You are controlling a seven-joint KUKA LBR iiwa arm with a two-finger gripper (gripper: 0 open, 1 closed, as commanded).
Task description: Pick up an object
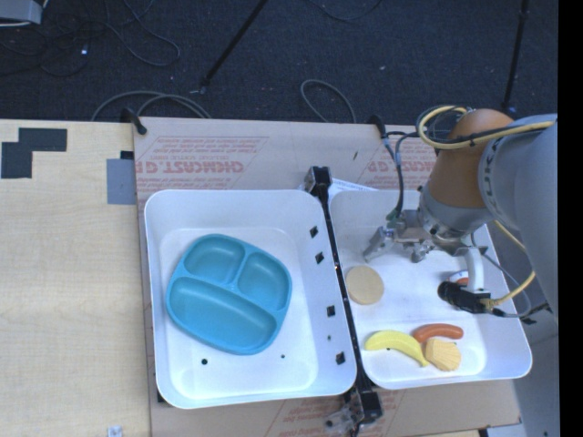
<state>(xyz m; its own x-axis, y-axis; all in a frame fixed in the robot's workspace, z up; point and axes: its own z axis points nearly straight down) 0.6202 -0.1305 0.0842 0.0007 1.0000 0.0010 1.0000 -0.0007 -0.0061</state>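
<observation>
- While nothing looks grabbed yet, the pickable stuff sits in the right bin [510, 358]: a round tan cookie-like disc [365, 285] near the divider, plus a yellow banana [394, 345], a red-orange sausage [438, 331] and a small yellow corn-like piece [444, 356] bunched at the front.
- Gripper [407, 241] hangs over the back half of that bin, just behind the disc. Honestly can't tell if it's clamped or released, too blurry.
- Grey arm [524, 189] with the orange band comes in from the right.
- Left bin [182, 212] holds a blue divided plate [228, 292].
- Both bins sit on cardboard [209, 157] on the wooden desk [64, 289].
</observation>
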